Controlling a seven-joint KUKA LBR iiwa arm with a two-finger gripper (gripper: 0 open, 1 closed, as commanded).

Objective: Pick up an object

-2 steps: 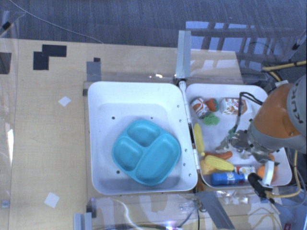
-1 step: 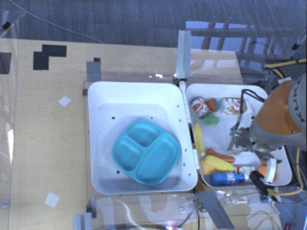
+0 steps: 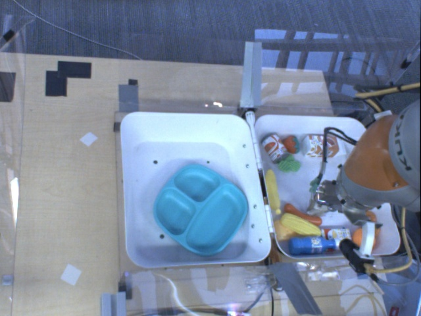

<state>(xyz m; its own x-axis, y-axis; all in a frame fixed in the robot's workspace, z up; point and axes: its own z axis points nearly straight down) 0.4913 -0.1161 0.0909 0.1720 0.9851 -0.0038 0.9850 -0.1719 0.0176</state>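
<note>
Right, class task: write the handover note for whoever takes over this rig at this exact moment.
Tool: low in the right bin, over its middle; whether it is open or shut cannot be told. Nothing visibly held.
Right bin: two cans and a green piece at the far end; a yellow stick along the left wall; corn, a red piece and a blue bottle at the near end.
Left bin: a blue divided plate.
Done: arm is in the bin. Left: grasp and lift one object.
</note>
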